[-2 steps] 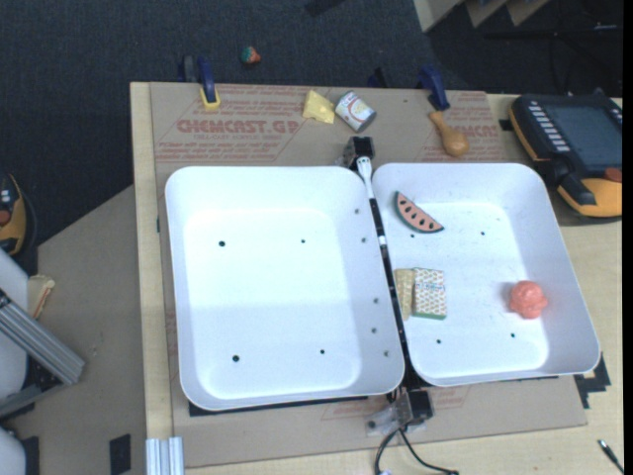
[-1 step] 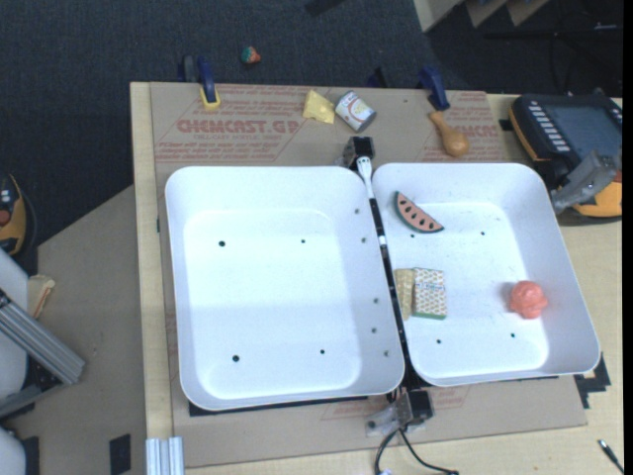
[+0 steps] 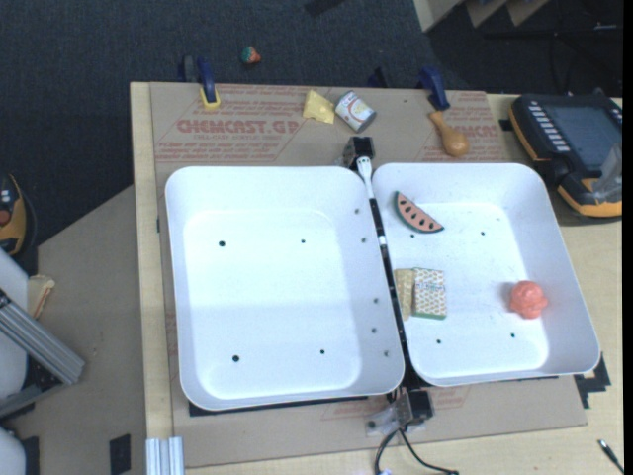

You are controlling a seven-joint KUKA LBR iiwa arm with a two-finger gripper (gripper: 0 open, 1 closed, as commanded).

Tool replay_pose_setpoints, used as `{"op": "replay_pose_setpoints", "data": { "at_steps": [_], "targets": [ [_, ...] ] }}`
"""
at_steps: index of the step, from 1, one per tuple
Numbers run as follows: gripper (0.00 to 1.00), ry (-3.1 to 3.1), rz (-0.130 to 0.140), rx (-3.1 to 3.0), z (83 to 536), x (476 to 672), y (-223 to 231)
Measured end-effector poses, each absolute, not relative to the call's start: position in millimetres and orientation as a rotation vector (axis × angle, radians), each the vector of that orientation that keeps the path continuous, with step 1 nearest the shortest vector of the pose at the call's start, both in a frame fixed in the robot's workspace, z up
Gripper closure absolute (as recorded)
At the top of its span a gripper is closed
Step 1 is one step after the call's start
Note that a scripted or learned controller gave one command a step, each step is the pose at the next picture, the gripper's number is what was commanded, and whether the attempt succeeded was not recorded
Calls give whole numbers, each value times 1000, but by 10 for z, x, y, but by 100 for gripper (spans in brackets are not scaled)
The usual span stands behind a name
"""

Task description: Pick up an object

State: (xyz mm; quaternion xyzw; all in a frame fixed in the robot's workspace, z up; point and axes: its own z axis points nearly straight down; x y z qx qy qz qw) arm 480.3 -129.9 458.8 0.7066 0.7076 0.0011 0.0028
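Note:
The right white bin (image 3: 554,255) holds three small objects. A watermelon slice toy (image 3: 418,214) lies near its upper left corner. A tan and green patterned block (image 3: 423,293) rests against the bin's left wall. A pink-red round ball (image 3: 528,299) sits toward the right side.
The left white bin (image 3: 198,265) stands beside the right one. On the bench behind the bins lie a yellow wedge (image 3: 317,108), a small white box (image 3: 355,111) and an orange-brown wooden piece (image 3: 450,135). A teach pendant (image 3: 576,142) rests at the far right.

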Motion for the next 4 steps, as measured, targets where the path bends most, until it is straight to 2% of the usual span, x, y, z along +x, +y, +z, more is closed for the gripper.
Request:
{"op": "replay_pose_setpoints", "data": {
  "at_steps": [1,2,3,4],
  "targets": [
    [100,2214,9,2213,5406,4795,-1360],
    [100,2210,-1,2224,5352,4790,-2007],
    [0,2218,1,2218,5355,4796,-1971],
    [0,2239,-8,2220,4236,5085,-1250]
  ]
}}
